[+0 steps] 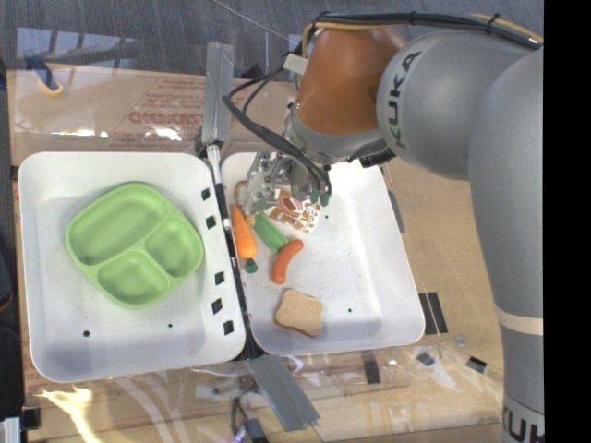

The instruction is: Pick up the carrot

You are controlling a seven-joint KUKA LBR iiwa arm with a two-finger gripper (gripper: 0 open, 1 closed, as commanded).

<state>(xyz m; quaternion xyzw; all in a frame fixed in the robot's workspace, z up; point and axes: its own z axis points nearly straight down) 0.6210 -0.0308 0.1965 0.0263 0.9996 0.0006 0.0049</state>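
The slim orange carrot with a dark green tip (244,237) lies in the right shallow white bin (369,284), against its left wall, long axis running near to far. The end effector (277,181) hangs just beyond its far end; I cannot tell its state.

The carrot (244,233) lay in the right-hand bin (369,275) against its left wall, leafy end toward the front. Just right of the carrot sat a green cucumber-like piece (271,231) and a red sausage (286,260); a slice of bread (299,313) lay in front of the carrot. The gripper (273,181) hung just behind the carrot, above a printed packet (300,212). Left of the carrot, in the other bin (55,340), rested a green divided plate (135,244).
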